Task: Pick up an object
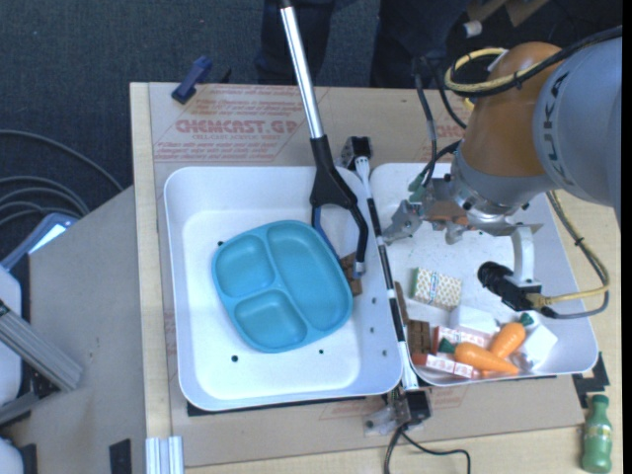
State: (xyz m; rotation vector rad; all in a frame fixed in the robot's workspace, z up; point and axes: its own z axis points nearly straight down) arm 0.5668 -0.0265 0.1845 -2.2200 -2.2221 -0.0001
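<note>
Low at the front edge of the desk (296,442), a green bottle (596,435) stands just outside the right bin's corner. Inside the right bin (578,349), near its front wall, lie two carrots (494,349) side by side, one angled up against the other, with a small red-and-white packet (449,365) touching them and a brown block (423,336) just to the left. A little farther back sits a pale patterned packet (436,287). Above this bin hangs the arm (538,117), its orange band over the back half; the claw (434,217) is beneath the wrist, and I cannot tell how far open it is or whether it has hold of anything. The left bin (188,294) carries a blue divided plate (282,284). A silver pole with a black forked end (331,181) slants down between the bins.
</note>
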